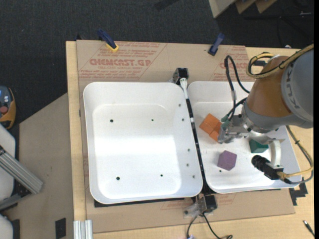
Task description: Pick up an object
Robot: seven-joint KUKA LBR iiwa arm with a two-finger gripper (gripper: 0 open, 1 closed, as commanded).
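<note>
Right bin (214, 180) holds your targets. Pincer (227, 133) is low in it, orange block (211, 126) touching its left side, purple block (227, 160) just below-front. Can't tell you the pincer's state. Orange is nearer.

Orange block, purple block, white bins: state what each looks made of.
Orange angular block: probably foam or matte plastic, with flat, dull faces. Purple chunky block: likely the same, with no shine. Two shallow white bins: seemingly thin moulded plastic, smooth and slightly glossy, with rounded corners.
</note>
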